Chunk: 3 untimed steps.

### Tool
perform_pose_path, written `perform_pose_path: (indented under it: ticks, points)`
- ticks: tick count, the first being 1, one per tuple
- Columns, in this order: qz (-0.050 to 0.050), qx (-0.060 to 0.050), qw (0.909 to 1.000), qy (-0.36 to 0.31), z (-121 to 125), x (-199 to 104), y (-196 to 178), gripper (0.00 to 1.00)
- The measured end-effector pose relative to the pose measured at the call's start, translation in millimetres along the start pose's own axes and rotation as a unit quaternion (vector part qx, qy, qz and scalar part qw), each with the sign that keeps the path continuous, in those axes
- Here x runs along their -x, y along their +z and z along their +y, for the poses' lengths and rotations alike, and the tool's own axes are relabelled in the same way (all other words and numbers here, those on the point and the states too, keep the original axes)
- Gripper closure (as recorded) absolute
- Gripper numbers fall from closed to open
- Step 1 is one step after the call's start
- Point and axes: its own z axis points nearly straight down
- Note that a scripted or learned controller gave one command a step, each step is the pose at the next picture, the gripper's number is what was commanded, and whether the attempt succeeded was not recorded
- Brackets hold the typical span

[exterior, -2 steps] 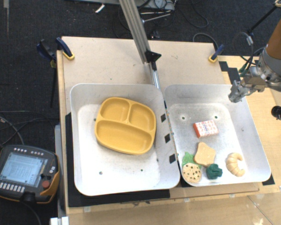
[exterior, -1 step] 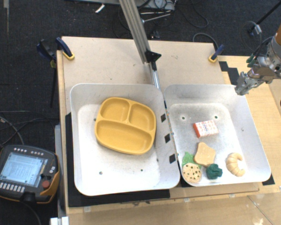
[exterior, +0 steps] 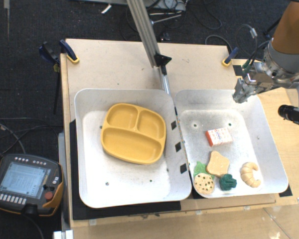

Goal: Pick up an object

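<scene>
— Hovering over the far right corner of the right bin [exterior: 269, 133], the gripper [exterior: 240, 94] is hanging well apart from everything it could pick. Are the fingers wide or narrow?

— I cannot tell; the tip is a small grey blur against the bin rim. Nothing is showing between them, so it is carrying nothing.

— Where are the candidates lying?

— Taking the red and white carton [exterior: 220, 136] as the landmark: it is lying alone near the bin's middle. Nearer the camera from it, the toast slice [exterior: 218, 164] is touching the cookie [exterior: 204, 183] and sitting just beside the green broccoli piece [exterior: 227, 182]. The croissant [exterior: 251, 174] is lying to the right of that cluster.

— Then which one?

— I am judging the carton the safest: flat sides, free space all round. Coming straight down over it and closing across its short side should be working best. The cluster is risking a double catch.

— And the surroundings?

— Left of the carton, the other bin [exterior: 87, 133] is holding a yellow divided plate [exterior: 133, 133]. Both bins are resting on a pale counter [exterior: 109, 63], with a teach pendant [exterior: 25, 183] on dark floor far left.
</scene>
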Motion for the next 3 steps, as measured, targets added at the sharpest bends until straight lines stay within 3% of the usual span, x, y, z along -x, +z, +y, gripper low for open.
perform_pose_path:
  ticks: [3]
  points:
    - [0.0, 0.001, 1.0, -0.001, 13.8, -148.6, 19.5, 1.0]
